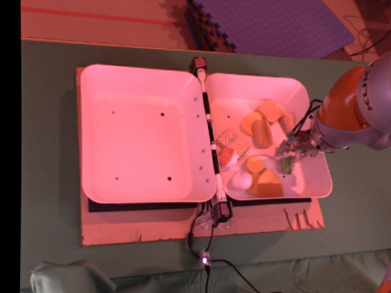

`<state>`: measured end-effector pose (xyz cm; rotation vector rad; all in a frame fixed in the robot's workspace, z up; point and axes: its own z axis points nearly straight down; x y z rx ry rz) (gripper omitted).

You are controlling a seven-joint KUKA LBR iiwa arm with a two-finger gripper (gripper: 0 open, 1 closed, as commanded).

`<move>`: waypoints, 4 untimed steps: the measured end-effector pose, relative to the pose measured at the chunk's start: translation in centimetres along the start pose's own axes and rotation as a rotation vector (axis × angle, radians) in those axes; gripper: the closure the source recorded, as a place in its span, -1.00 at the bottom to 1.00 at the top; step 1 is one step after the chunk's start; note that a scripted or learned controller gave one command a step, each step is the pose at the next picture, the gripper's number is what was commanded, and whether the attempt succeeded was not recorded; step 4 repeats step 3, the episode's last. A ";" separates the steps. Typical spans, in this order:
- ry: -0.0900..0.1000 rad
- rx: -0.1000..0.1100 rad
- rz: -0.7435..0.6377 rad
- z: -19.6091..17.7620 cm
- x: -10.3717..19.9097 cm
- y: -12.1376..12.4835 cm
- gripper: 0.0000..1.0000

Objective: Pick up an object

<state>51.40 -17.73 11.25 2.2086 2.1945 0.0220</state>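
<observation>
Green cloth-covered surface [49, 133], lit pinkish, carrying a flat brown board [110, 224] on which two shallow white plastic bins sit side by side, joined along a black-and-white striped bar [208, 127]; a dark cable [201, 243] trails from the bar's near end toward a small glowing light [204, 260], likely power or signal for the rig. Nearest item: crumpled grey-green cloth [67, 278] at the front edge. Left bin [91, 84]: bare floor with a few small dark holes. Right bin [317, 188]: all the loose objects gathered here, so any pick must come from this side. Near corner: orange wedge-shaped block [267, 184] beside a white egg-shaped object [242, 180]; just behind, a small yellow-orange chunk [255, 163] and a red-and-white piece [228, 156] against the dividing bar. Mid bin: patterned orange-and-white flat packet [233, 140]; tan bread-like roll [261, 133] lying partly over a yellow round piece [249, 122]; farther back, an orange flat square block [270, 110] and a small orange piece [287, 122]. Grey arm with orange band [348, 105] enters from the right, lowered into the right bin; claw [288, 151] sits low among the objects, right beside a small green object [286, 165], probably its target. Claw opening cannot be told from this view, nor whether anything is gripped. Far background: reddish floor and a purple foam mat [269, 11].
</observation>
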 end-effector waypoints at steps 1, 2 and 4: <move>0.005 0.021 -0.004 -4.7 -0.6 0.3 1.00; 0.005 0.018 -0.005 -10.6 0.1 1.0 1.00; 0.005 0.018 -0.005 -17.1 0.2 1.8 1.00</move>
